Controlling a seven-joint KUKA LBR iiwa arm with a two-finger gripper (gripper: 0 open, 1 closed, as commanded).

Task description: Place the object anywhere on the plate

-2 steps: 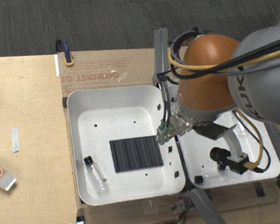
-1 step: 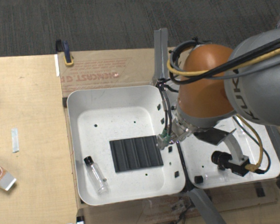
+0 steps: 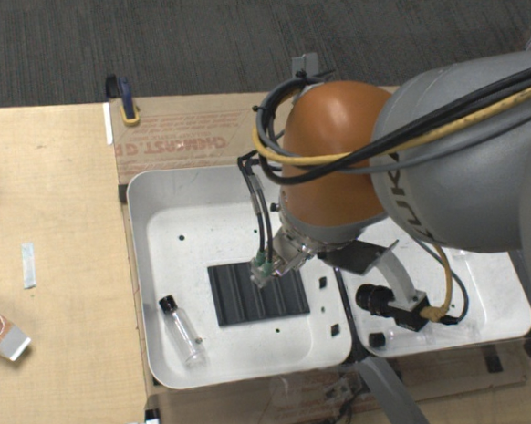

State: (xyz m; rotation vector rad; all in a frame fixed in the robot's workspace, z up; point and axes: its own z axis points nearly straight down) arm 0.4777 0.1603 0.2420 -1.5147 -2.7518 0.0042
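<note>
The grey arm (image 3: 463,163) with its orange band (image 3: 334,151) reaches in from the right and covers much of the right bin (image 3: 493,312). Its wrist hangs over the left bin (image 3: 156,215), a shallow white tray on the pale wooden tabletop (image 3: 43,178).

In the middle of the left bin lies the plate (image 3: 254,294), a dark, flat, ribbed rectangle with ridges running from the far side toward the near side. The gripper (image 3: 267,272) sits just above the plate's far edge, toward its right half. The tip is small and blurred, with something greenish there, and I cannot tell how the fingers stand or whether anything is between them.

The object (image 3: 182,331) is a small clear vial with a black cap. It lies on its side on the white floor of the left bin, near the near-left corner, cap pointing toward the far side and body angled toward the near rim. It is left of the plate, not touching it, and well apart from the gripper, with nothing gripping it.
</note>
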